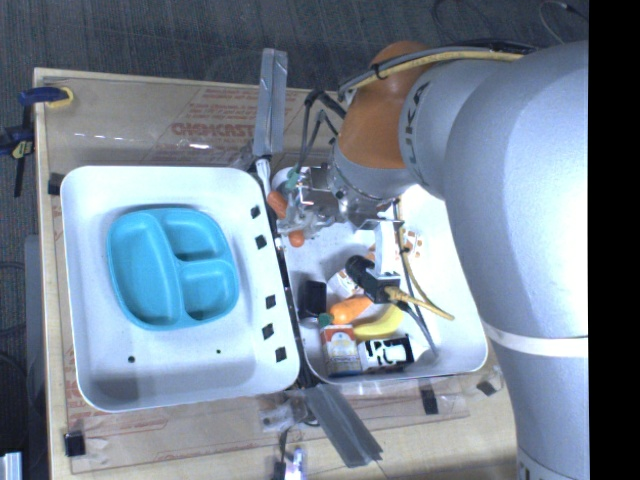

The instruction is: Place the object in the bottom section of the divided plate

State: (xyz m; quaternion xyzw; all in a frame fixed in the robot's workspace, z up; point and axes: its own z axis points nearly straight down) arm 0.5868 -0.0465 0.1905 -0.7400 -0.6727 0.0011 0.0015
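Note:
A blue divided plate (172, 265) lies in the left white bin (150, 368), with nothing in its sections. My gripper (300, 206) hangs low over the far left corner of the right bin (455, 340), close to the wall between the bins. Small orange pieces (295, 236) show right beside it, and whether they are held is unclear. Nearer the front of that bin lie an orange fruit (346, 310), a yellow banana (378, 320) and a black block (312, 296).
Two small printed boxes (343, 352) (390, 351) sit at the right bin's front edge. The grey arm with its orange band (375, 133) covers the bin's right side. Black clips (272, 303) line the divider between the bins.

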